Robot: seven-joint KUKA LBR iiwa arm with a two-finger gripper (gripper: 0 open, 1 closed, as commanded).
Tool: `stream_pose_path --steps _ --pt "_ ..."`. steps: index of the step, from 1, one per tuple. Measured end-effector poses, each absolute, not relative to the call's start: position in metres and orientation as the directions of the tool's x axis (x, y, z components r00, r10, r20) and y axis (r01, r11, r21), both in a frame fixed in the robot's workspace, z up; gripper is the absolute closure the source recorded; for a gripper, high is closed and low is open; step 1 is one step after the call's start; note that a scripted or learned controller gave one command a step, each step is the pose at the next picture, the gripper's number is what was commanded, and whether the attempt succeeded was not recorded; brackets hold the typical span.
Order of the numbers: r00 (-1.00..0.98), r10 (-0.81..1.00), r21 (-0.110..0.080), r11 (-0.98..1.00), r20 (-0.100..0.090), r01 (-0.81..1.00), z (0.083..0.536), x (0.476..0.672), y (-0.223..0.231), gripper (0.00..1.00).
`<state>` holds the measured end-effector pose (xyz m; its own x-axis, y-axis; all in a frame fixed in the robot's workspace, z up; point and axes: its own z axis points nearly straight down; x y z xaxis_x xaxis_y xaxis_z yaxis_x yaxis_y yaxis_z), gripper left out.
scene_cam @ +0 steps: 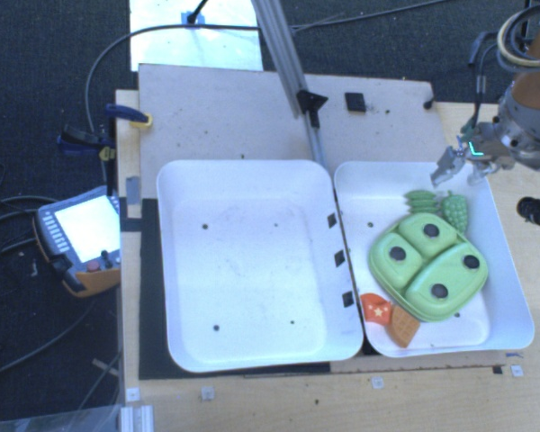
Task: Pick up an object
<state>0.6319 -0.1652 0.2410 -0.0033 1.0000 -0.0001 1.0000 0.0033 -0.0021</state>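
Landmark: green plate (429,268), a divided light-green dish lying in the right bin (513,318), near that bin's middle. Nearest the camera, touching the plate's lower left edge: an orange wedge-shaped piece (403,328), and just left of it a small red piece (375,308) with a pale mark on top. Both sit near the right bin's front left corner. Plate has three hollows, each with a dark dot in it. Just beyond the plate, touching its far edge: a green bumpy toy (455,211), and beside that a green ribbed piece (422,201) to its left. Left of the plate, across the bin divider, sits the left bin (252,259), white. Farther back and right of the plate, the claw (460,165) hangs above the right bin's far right corner, close to the bumpy toy but apart from it. Claw fingers spread a little, nothing between them. Beyond the bins, bare counter (216,106) with a metal pole (283,43) slanting across.
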Motion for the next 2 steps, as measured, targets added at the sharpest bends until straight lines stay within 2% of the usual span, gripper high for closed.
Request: stream_pose_path --steps 1,2 --pt "-0.004 1.0 0.002 0.004 -0.001 1.0 0.243 0.633 -0.165 0.0" --pt "-0.001 1.0 0.0 0.001 -0.001 1.0 0.187 0.63 -0.174 0.0"
